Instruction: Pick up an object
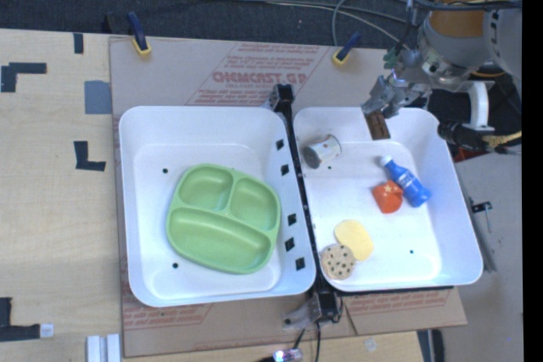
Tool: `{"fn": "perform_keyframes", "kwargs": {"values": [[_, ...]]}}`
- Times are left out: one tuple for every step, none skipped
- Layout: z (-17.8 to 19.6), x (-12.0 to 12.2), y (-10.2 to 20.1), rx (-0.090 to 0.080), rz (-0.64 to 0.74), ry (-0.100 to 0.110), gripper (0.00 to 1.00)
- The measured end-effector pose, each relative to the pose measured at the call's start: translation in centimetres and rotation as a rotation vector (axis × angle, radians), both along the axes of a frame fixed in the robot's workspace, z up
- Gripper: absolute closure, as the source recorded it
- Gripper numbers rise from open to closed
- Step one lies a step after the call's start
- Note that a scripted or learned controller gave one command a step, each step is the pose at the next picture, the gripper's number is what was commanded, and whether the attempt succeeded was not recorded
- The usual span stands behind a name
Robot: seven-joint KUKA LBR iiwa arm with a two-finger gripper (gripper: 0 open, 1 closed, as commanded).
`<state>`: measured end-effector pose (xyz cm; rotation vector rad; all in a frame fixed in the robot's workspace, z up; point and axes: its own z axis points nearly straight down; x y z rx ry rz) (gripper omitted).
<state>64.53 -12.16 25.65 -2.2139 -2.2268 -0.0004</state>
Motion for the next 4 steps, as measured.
{"fn": "perform_keyframes", "kwargs": {"values": [[-1.2, -0.7, 5.1, 0.000, 0.000, 0.002, 1.00], [-1.4, -3.1, 9.4, 0.000, -0.001, 0.002, 1.00], [-2.4, -4.1, 15.4, 0.000, 0.001, 0.002, 1.00], [-3.2, -5.1, 20.8, 0.000, 0.001, 0.002, 1.00]]}}
